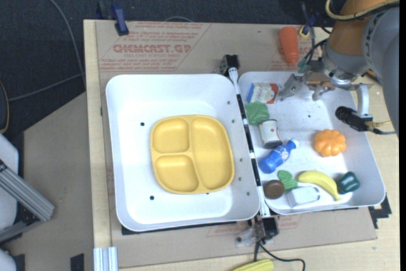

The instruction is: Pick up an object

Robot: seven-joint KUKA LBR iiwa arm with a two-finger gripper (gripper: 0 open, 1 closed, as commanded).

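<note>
The end effector (305, 86), its fingers spread and holding nothing, hangs over the upper part of the right bin (371, 165), so the approach is in hand and next it must descend on one object, perhaps the orange pumpkin (330, 142) lying nearby.

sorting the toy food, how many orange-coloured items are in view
2. An orange pumpkin lies in the right bin, near its right side. An orange carrot lies outside the bins on the cardboard bench, above the right bin's top-left corner. Others could be hidden under the arm.
</note>
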